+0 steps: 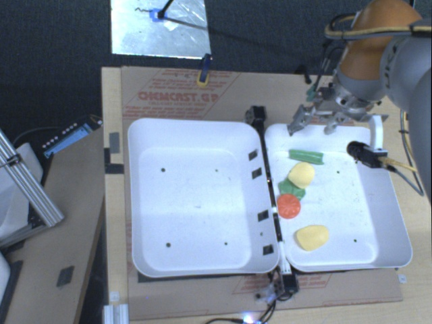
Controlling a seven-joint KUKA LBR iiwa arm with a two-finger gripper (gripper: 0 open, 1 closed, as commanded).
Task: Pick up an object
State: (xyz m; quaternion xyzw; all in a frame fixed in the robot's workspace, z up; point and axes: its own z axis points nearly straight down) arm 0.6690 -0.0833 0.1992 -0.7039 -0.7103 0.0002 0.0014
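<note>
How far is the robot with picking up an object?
Nothing looks picked yet. The claw hangs over the far edge of the right bin, holding nothing visible. The green piece, two yellow pieces and red piece lie there. Descent, grasp and lift remain.

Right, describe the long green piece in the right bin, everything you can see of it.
The long green piece is a slim, flat-lying strip, darker green than anything else in the right bin, smooth and plastic-looking, perhaps a toy bean pod. It lies nearly level across the view near the bin's far end, apart from the yellow lump just in front of it. The end effector is above and beyond it, not touching it.
</note>
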